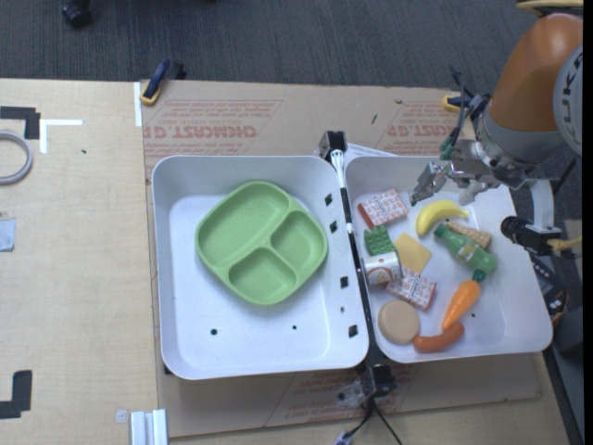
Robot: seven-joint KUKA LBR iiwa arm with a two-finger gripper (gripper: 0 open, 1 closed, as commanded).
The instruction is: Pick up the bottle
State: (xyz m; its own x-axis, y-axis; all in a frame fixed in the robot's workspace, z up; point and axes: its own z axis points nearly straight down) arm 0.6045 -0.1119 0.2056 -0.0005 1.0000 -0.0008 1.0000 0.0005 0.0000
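You are at the approach step: the gripper (451, 180) hangs over the right bin (523, 327)'s far end, fingers apart and nothing between them, as far as this slant shows. The bottle (466, 248) lies on its side just beside the banana (439, 216), nearer the camera than the gripper. Next, centre over its body and descend.

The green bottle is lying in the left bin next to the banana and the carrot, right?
Not quite. The camera view shows the green bottle lying in the right bin, not the left one. The rest is right: it is next to the banana and the carrot.
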